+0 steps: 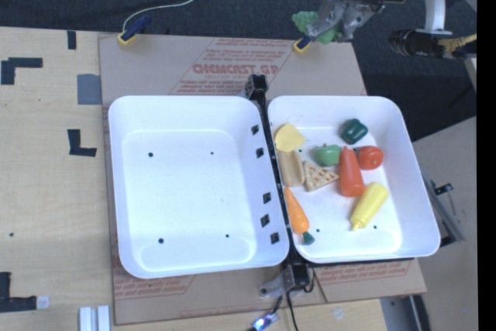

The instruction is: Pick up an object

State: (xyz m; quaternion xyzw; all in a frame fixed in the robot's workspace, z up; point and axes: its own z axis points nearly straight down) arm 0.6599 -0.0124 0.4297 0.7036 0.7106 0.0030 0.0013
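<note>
Green object (314, 22) between hand (335, 21) fingers

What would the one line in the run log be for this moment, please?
arm: raised beyond the bins | gripper: shut on green leafy item | right bin: carrot, yellow bottle, other toy foods | left bin: no items

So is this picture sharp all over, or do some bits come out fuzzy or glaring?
Camera view: the hand at the top and the green thing by it look smeared; the toys, such as the yellow bottle, are sharper; the left bin is bright white, nearly washed out, with soft shadows along its walls.
</note>
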